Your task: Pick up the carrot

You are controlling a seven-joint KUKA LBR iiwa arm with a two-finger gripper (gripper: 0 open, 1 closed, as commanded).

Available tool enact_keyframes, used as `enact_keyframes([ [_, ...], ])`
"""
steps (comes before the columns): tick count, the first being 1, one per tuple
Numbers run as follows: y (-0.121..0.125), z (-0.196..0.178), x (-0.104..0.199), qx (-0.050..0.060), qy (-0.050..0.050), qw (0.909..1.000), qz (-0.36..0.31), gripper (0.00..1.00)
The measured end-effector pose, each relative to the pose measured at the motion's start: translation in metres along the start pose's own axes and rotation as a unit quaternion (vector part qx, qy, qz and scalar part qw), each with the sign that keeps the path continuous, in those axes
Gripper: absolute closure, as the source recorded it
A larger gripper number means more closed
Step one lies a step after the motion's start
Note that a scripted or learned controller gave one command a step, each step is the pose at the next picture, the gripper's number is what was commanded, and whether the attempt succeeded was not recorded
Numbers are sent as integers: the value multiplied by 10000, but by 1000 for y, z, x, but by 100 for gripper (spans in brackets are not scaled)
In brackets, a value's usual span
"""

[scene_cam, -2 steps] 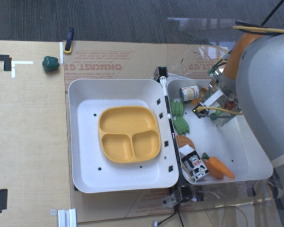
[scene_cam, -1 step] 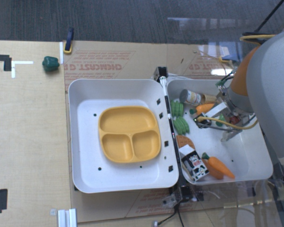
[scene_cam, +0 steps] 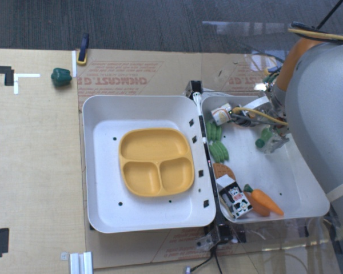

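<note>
The orange, tapered carrot (scene_cam: 264, 202) lies ungrasped in the right bin's near corner; jaws' state: cannot tell.

My gripper (scene_cam: 272, 137) sits over the right bin (scene_cam: 300, 178); the carrot (scene_cam: 264, 202) lies at that bin's near edge, just right of a small carton (scene_cam: 234, 198). Left bin (scene_cam: 97, 170) holds a divided tray (scene_cam: 156, 161).

The two bins (scene_cam: 103, 210) look like smooth white plastic with a slight sheen. The yellow tray (scene_cam: 157, 161) is matt plastic. The carrot (scene_cam: 264, 202) looks smooth and faintly glossy. The bench (scene_cam: 34, 170) looks like pale, matt wood, and the arm (scene_cam: 323, 119) has a smooth grey shell.
</note>
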State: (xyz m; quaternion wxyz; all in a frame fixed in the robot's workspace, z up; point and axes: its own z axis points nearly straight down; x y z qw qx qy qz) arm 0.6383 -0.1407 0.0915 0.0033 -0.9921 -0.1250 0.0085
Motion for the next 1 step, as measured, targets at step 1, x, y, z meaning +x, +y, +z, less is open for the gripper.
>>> enact_keyframes([
  [1, 52, -67, -9, -39, 69, 9997, 214, 0],
])
